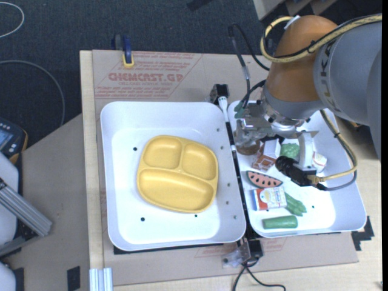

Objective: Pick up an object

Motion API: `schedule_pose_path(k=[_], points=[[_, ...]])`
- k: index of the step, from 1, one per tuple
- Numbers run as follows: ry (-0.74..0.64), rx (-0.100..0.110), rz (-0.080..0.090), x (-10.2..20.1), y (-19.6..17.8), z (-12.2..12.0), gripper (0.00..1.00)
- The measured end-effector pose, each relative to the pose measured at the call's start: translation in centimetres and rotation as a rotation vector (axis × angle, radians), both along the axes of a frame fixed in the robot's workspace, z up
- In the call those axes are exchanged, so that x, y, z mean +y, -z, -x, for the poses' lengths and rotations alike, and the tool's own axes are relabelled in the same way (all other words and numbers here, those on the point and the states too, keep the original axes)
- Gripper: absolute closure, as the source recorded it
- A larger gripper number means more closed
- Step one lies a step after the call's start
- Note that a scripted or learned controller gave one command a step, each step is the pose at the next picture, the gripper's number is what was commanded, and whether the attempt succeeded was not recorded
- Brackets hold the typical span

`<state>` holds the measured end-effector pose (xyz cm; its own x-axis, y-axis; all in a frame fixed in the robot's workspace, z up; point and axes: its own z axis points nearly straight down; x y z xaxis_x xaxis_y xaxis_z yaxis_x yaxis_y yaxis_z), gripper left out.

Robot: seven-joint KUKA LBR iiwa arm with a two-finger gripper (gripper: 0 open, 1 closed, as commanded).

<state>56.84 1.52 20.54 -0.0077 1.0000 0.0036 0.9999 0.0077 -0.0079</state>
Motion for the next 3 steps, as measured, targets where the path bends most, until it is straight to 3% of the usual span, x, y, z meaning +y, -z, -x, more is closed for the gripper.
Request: schedule_pose_path(k=[1,2,3], points=[[-0.002,-0.018,-0.001,6.7,-9.8,1.9,1.0],[0.006,-0.005,0.002,6.4,-12.5,9.1,1.0],[0.01,-0.029,0.002,2.3,-27.9,8.8,1.0]])
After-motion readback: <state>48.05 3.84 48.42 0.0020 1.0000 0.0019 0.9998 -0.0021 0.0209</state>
